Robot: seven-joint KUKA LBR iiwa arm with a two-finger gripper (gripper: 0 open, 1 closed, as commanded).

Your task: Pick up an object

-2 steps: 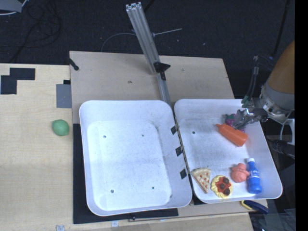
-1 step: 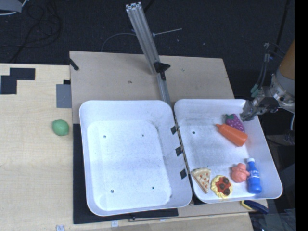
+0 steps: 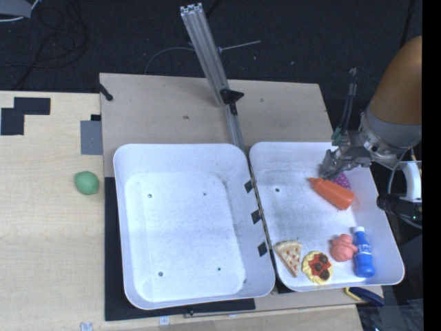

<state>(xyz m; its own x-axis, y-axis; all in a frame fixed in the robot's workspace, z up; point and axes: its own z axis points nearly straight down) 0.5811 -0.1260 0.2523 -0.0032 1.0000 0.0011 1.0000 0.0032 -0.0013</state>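
In the right bin [image 3: 289, 205] an orange carrot [image 3: 332, 192] lies at the far right, with a purple grape bunch [image 3: 342, 180] just behind it. My gripper [image 3: 332, 165] hangs right over the carrot's upper end and the grapes, its dark fingers pointing down at them. Nothing shows between the fingers. Along the bin's near edge lie a pizza slice [image 3: 289, 256], a round yellow and red pizza toy [image 3: 317, 266], a pink lump [image 3: 341, 247] and a blue bottle [image 3: 362, 252].
The left bin [image 3: 182, 226] adjoins the right one, joined by black clips [image 3: 255, 216]. A green ball [image 3: 87, 183] rests on the wooden bench to the left. A slanted aluminium bar [image 3: 210, 54] rises behind the bins.
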